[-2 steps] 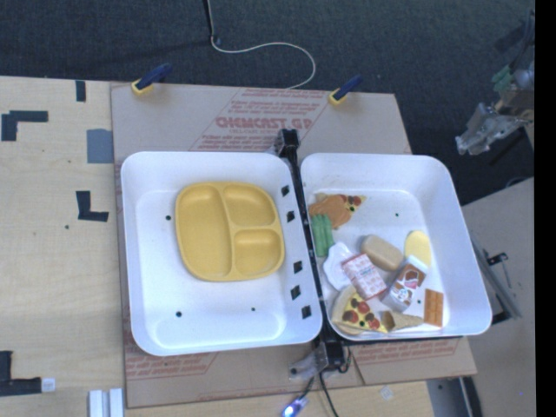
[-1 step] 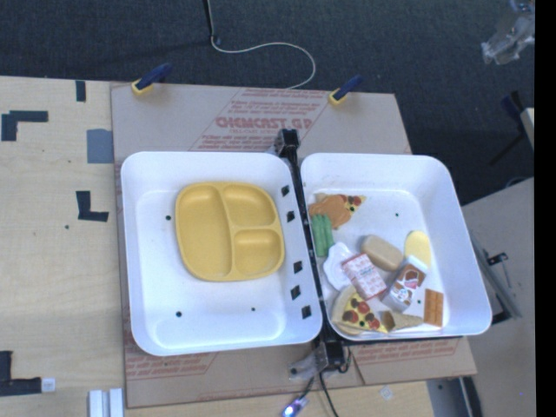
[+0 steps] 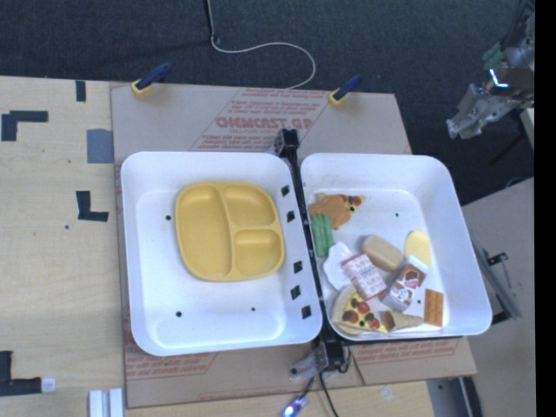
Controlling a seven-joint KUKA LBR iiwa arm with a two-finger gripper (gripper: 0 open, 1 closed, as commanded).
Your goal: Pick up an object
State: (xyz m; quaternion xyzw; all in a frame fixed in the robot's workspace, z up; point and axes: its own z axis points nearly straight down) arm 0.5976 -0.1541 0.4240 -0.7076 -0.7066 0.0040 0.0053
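Below, we see a pale wooden worktop (image 3: 52, 259) carrying a cardboard sheet (image 3: 252, 115) held by two blue-and-yellow clamps, with dark carpet (image 3: 104, 16) behind. Two white bins sit side by side on it. The left bin (image 3: 143, 233) holds a yellow divided plate (image 3: 230, 230). The right bin (image 3: 452, 224) holds toy food: a pizza slice (image 3: 360, 311), a green piece (image 3: 322, 234), a bread roll (image 3: 383, 253). The fingers (image 3: 473, 115) hang well apart from both bins at far right; we cannot tell how far open they are.
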